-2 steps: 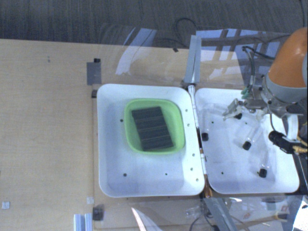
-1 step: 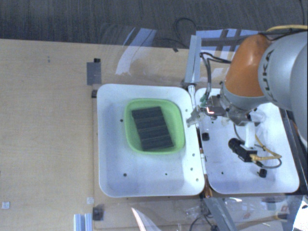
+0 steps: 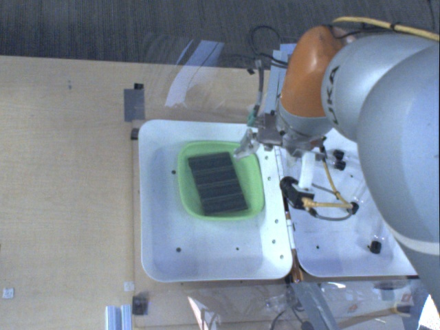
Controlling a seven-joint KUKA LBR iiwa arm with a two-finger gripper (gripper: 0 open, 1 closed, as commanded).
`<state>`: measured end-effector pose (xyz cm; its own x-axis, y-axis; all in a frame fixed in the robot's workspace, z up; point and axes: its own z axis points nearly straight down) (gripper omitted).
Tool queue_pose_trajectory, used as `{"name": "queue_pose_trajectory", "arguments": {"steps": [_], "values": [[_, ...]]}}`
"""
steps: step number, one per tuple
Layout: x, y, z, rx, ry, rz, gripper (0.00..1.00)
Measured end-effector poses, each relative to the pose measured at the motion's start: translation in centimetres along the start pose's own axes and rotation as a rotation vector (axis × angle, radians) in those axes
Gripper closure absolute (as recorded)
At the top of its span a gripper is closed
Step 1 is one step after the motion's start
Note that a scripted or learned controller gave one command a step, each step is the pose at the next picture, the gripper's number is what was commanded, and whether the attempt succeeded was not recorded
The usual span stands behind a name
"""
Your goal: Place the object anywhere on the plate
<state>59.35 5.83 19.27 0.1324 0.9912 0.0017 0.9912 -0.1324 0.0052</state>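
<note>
A green square plate (image 3: 256, 184) lies in the left white bin (image 3: 158, 246), toward its upper right. A dark grey ribbed rectangular block (image 3: 216, 182) rests flat on the plate, slightly tilted, filling most of its middle. My gripper (image 3: 245, 148) hangs at the plate's upper right corner, just above the rim and apart from the block. Nothing shows between its tips. The grey arm with its orange band (image 3: 309, 67) reaches in from the right and covers much of the right bin.
The right bin (image 3: 330, 253) holds a small black object (image 3: 375, 246) near its lower right. The ridge (image 3: 287, 239) between the two bins runs just right of the plate. A grey bracket (image 3: 135, 104) stands on the bench at the left bin's upper left.
</note>
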Motion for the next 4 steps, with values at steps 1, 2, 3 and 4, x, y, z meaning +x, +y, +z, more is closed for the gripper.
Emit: {"name": "queue_pose_trajectory", "arguments": {"steps": [1,2,3,4], "values": [[2.6,-2.0,0.8,0.003,0.0,0.0,0.0],[-1.0,1.2,-1.2,-0.001,-0.001,0.007,0.0],[0.4,-0.1,-4.5,-0.003,0.0,0.216,0.0],[6.3,-3.3,-4.0,0.002,0.0,0.203,0.0]]}}
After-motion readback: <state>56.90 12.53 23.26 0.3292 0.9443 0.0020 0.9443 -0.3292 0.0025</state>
